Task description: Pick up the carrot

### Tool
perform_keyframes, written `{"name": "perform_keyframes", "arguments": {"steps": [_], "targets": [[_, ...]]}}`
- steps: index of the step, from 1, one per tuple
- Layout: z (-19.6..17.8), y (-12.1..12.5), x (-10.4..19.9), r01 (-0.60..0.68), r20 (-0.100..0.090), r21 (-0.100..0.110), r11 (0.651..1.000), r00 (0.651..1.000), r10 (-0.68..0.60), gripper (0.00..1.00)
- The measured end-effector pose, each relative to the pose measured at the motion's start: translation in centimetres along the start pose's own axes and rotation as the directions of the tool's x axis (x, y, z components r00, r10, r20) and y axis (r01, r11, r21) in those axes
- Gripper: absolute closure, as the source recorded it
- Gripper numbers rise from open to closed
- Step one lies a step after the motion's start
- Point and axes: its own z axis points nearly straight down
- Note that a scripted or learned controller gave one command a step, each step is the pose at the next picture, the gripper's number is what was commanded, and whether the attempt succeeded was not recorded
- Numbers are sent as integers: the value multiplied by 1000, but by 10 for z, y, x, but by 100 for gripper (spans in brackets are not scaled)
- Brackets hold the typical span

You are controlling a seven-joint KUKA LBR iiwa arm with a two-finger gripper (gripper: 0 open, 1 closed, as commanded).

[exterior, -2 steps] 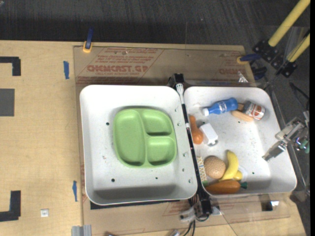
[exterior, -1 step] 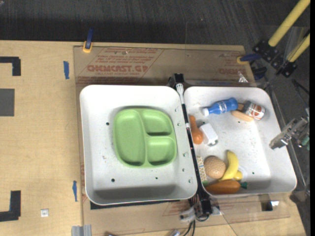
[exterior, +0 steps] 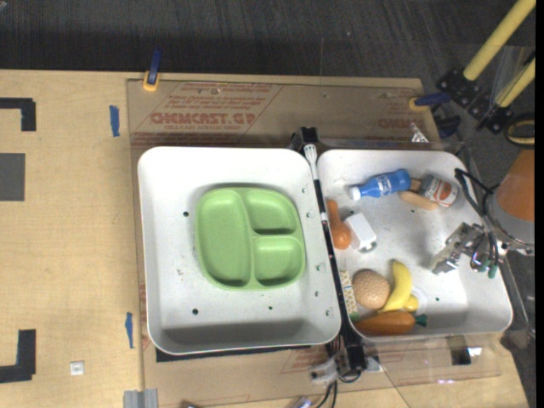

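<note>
Lying along the near wall of the right bin (exterior: 489, 313), the carrot (exterior: 387, 322) rested on its side with its green stub pointing toward the arm's side. Touching it from behind were a yellow banana (exterior: 402, 285) and, just beside that, a round tan potato-like ball (exterior: 371, 288). Farther back along the bin's left wall lay a second orange piece (exterior: 339, 228), with a small white block (exterior: 360, 230) right next to it. Against the far wall of the same bin sat a blue bottle (exterior: 382, 185) on its side, and next to it a small can or jar with an orange and white label (exterior: 439, 190); a tan stick-shaped item (exterior: 416, 200) lay just in front of them. The pincer (exterior: 455, 253) hung over the right part of this bin, well apart from the carrot, and nothing sat between its fingers; whether they were apart or together could not be told from this view. The grey arm with its orange band (exterior: 520, 189) reached in past the bin's right rim. Beside the right bin stood the left bin (exterior: 170, 228), holding a green divided plate (exterior: 252, 236) in its middle. Both bins sat on a cardboard sheet (exterior: 212, 109) on the wooden tabletop (exterior: 68, 228).
</note>
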Motion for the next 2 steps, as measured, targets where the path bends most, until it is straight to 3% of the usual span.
{"name": "perform_keyframes", "arguments": {"steps": [1,2], "targets": [[3,0,2,-1,-6,1,1000,1000,1,0],[-45,20,58,59,-8,1,998,998,-59,0]]}}
